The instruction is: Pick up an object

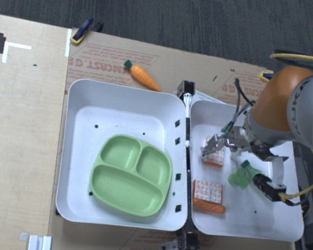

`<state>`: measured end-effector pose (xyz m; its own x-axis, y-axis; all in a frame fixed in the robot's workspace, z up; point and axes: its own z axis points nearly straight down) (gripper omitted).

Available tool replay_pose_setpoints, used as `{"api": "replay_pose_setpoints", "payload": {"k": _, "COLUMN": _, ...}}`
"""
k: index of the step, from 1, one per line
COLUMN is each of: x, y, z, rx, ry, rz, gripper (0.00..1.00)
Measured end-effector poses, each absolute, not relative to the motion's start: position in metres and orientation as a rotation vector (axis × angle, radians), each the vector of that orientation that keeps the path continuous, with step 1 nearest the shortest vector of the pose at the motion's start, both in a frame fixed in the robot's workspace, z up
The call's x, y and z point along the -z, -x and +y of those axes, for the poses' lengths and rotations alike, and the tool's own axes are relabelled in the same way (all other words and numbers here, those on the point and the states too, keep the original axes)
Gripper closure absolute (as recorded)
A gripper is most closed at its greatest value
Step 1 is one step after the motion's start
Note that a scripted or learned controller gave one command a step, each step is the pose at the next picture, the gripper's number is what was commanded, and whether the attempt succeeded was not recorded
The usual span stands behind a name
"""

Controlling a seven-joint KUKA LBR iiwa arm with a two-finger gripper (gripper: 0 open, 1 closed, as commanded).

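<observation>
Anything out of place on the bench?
Yes: a toy carrot lies on the cardboard behind the left bin, outside both bins. The green plate sits askew in that bin. The gripper is over a small box in the right bin.

Even, fairly bright light falls from overhead, with no hard shadows. The two white bins (67, 153) are the brightest areas, their floors near washed out, with a soft grey shade along the inner walls. The green plate (131, 175) shows a mild sheen. The arm (305, 99) casts a faint shadow on the right bin's floor. Focus is moderately sharp; small print is unreadable.
</observation>
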<state>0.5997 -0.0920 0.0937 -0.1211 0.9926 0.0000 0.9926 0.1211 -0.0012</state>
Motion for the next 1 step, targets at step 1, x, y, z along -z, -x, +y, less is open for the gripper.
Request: {"api": "replay_pose_setpoints", "payload": {"k": 1, "x": -0.1032, "y": -0.5999, "z": -0.0924, "rx": -0.002, "ry": 2.084, "rz": -2.352, "gripper": 1.0}}
